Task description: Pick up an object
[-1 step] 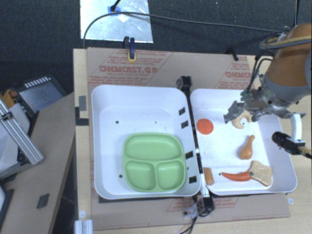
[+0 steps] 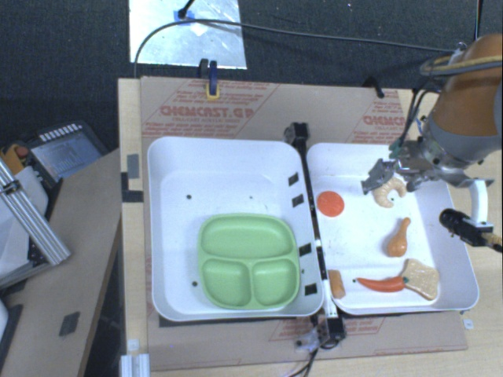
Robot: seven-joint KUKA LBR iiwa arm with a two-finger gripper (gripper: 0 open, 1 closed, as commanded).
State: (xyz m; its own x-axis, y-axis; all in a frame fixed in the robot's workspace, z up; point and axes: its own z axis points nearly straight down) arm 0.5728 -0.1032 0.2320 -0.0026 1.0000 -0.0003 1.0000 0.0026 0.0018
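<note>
My gripper (image 2: 388, 177) hangs over the upper part of the right bin (image 2: 452, 210), reaching in from the right on the grey arm with its orange band. A small cream-coloured piece (image 2: 387, 196) lies right under it, partly covered by it. Whether it is touched I cannot tell. An orange-red round slice (image 2: 331, 203) lies to its left. Lower in the bin are an orange drumstick (image 2: 398, 239), a red chili pepper (image 2: 381, 284), a slice of bread (image 2: 421, 280) and a small orange piece (image 2: 336, 283).
The left bin (image 2: 169, 210) holds a green divided plate (image 2: 247, 259) in its lower half. A black clip strip (image 2: 308, 218) runs where the two bins meet. A black part of the arm (image 2: 464, 225) juts over the right bin's right rim.
</note>
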